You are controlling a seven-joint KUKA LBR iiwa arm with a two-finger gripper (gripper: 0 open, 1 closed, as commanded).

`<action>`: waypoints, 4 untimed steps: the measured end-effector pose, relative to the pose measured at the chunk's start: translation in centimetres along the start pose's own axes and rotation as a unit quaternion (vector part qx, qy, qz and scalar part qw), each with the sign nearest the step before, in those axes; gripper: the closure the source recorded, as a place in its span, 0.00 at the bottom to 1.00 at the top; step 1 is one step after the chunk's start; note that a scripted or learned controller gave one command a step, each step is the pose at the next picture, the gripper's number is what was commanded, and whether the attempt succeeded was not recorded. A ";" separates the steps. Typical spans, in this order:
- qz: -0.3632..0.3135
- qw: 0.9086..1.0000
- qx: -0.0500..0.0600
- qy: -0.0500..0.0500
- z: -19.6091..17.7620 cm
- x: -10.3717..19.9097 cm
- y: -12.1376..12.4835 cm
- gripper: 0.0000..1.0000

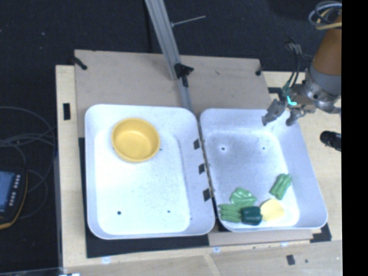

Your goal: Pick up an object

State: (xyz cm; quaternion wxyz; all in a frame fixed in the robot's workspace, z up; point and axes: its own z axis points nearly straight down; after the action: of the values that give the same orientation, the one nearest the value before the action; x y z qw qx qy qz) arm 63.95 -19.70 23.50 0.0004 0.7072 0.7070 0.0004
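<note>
Jaws (283, 115) open, well apart from toys (253, 206).

The arm (329, 56) is cut off by the right edge, the worktop (144, 263) by the bottom edge, and the dark green object (250, 215) is too blurred to identify.

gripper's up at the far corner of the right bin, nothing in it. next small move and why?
Probably bring the gripper toward the near end of the right bin, over the ribbed green piece. The fingers look spread with nothing between them, and all the items cluster at that end. This piece lies a little apart from the yellow one and the rest, so it seems the easiest grasp.
</note>
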 end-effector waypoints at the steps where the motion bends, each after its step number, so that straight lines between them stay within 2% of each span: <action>1: 0.000 1.000 0.000 0.000 0.0 0.0 0.0 0.00; 2: 0.000 1.000 0.003 0.000 6.0 0.1 -0.7 0.00; 4: 0.000 1.000 0.001 0.000 13.6 -0.6 -1.1 0.00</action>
State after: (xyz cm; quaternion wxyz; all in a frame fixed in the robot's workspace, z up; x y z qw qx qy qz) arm 62.91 -20.30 9.94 -0.0005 0.7073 0.7070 -0.0008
